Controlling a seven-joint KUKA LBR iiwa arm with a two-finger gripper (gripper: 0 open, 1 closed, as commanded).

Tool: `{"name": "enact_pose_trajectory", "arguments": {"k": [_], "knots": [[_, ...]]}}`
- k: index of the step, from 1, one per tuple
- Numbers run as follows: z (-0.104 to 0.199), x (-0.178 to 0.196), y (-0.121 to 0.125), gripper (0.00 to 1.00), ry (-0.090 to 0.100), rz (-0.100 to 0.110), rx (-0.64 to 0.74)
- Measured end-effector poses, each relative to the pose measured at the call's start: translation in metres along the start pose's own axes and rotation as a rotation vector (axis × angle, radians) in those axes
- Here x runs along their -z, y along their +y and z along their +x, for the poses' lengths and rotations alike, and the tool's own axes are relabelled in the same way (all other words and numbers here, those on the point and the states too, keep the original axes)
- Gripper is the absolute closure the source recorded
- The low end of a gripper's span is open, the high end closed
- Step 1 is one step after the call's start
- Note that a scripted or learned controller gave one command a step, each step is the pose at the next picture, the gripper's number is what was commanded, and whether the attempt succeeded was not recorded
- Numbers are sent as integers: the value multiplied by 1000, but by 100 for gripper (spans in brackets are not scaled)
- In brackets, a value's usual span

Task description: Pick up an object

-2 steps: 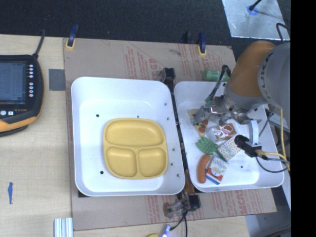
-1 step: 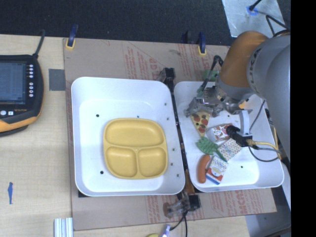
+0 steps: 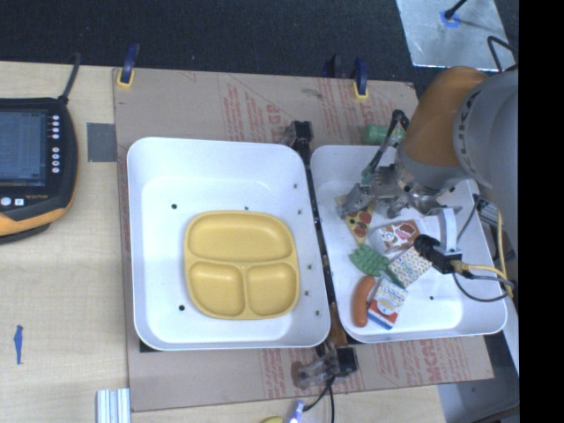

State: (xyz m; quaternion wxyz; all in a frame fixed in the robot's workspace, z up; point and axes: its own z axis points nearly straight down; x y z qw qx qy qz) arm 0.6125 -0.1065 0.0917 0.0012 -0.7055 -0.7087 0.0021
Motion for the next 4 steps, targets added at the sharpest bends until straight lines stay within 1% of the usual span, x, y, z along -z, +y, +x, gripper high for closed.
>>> {"name": "enact_pose_trajectory", "arguments": {"k": [1,2,3,4], "knots": [[2,0,9,0,0,-2,1],[11,0,9,0,1,0,1],[13,0,-18,0,1,0,0],[12,0,-6,0,0,-2,0]]}}
